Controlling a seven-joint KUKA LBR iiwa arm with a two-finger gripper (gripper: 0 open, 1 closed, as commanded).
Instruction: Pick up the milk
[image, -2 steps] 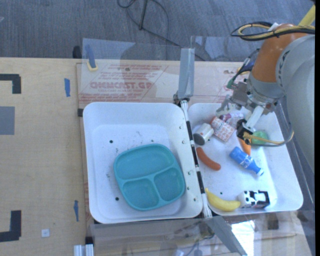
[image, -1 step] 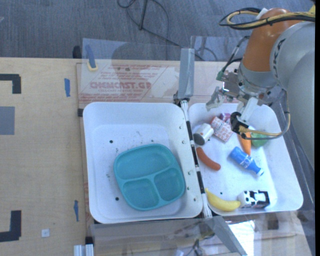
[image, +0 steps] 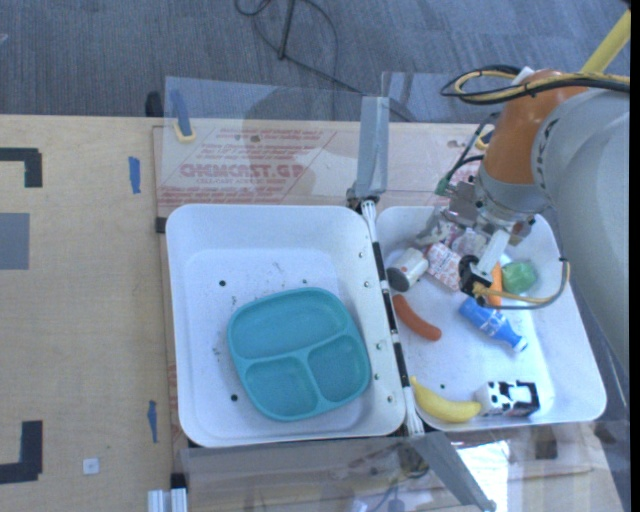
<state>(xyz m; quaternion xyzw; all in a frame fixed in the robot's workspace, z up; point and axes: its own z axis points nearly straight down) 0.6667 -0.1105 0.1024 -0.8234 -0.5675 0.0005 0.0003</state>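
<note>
A pale wooden tabletop (image: 80, 300), marked with black squares and strips of blue tape (image: 134, 174), carries two shallow white bins side by side; grey carpet (image: 120, 40) with a loose black cable (image: 290, 30) lies beyond. The left bin (image: 190, 240) holds a teal divided plate (image: 298, 352). In the right bin (image: 570, 370), the milk (image: 512, 397), a small black-and-white carton, sits in the near corner just beside a banana (image: 445, 405), well apart from the robot's hand (image: 452, 232). The hand hangs over the bin's far side above a red-and-white packet (image: 445, 264), with a silver can (image: 407, 269), an orange sausage (image: 416, 318), a blue bottle (image: 492, 322) and a green object (image: 520, 276) nearby. Whether the hand is spread or pressed together cannot be told.
</note>
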